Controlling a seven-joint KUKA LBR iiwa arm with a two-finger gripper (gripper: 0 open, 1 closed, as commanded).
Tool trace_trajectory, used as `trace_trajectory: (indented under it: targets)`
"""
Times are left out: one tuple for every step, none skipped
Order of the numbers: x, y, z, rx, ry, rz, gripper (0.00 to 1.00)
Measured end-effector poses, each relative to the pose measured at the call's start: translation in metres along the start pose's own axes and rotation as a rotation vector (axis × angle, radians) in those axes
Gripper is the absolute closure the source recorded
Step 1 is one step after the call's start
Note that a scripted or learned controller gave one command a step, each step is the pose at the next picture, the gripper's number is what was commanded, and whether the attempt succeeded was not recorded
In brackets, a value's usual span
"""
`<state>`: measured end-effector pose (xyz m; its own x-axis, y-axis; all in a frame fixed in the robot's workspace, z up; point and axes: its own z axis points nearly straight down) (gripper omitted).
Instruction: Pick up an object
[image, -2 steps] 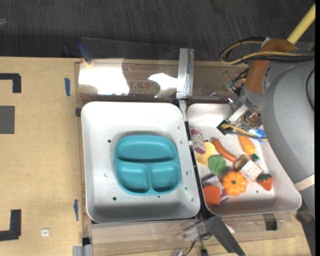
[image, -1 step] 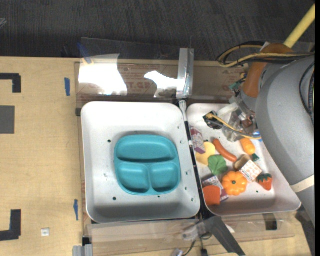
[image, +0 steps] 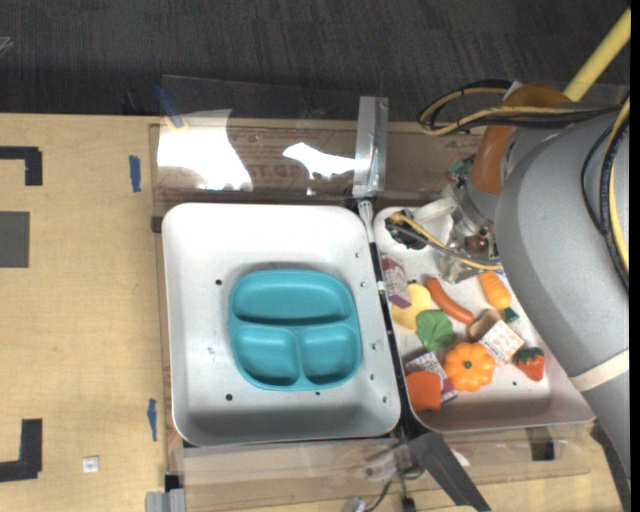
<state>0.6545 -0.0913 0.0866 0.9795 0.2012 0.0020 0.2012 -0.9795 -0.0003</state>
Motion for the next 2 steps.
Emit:
trace_trajectory:
  targets:
    - [0.001,0.000,-0.011,0.002,0.002,0.000,1.00]
    - [-0.039,-0.034,-0.103,0.001,0.004,-0.001,1.00]
